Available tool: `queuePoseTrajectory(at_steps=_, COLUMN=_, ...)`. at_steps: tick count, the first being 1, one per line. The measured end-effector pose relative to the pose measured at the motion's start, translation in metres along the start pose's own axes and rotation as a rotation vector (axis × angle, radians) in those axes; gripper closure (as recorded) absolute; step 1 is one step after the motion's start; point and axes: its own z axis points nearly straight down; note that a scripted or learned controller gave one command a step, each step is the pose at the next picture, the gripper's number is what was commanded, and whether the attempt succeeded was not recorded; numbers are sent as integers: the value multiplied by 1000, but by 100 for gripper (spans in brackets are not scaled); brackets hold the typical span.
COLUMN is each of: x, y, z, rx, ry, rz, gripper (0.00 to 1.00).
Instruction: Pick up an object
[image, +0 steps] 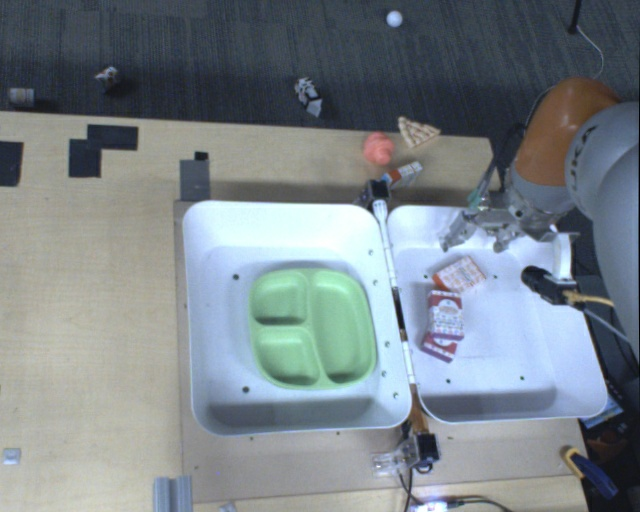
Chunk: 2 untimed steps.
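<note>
Two small packets lie in the right bin (560, 385): a pale orange-and-white one (459, 274) and, just below it, a red-and-white one (444, 325). My gripper (474, 231) hangs over the bin's far left part, up and to the right of the pale packet, with its metal fingers (455, 233) spread apart and nothing between them. The left bin (210, 300) holds a green divided plate (309, 326).
Beyond the bins on the bench lie a pink ball (378, 148), a wedge-shaped toy (417, 131) and a small marker-like item (400, 176). The ridge between the bins (396, 300) runs just left of the packets. The arm fills the upper right.
</note>
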Motion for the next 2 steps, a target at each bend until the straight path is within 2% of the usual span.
queuePoseTrajectory(at_steps=1, x=21, y=-47, z=18, rx=5, ry=1, rz=7, gripper=0)
queuePoseTrajectory(at_steps=2, x=21, y=-45, z=6, rx=-2, ry=0, rz=6, gripper=100)
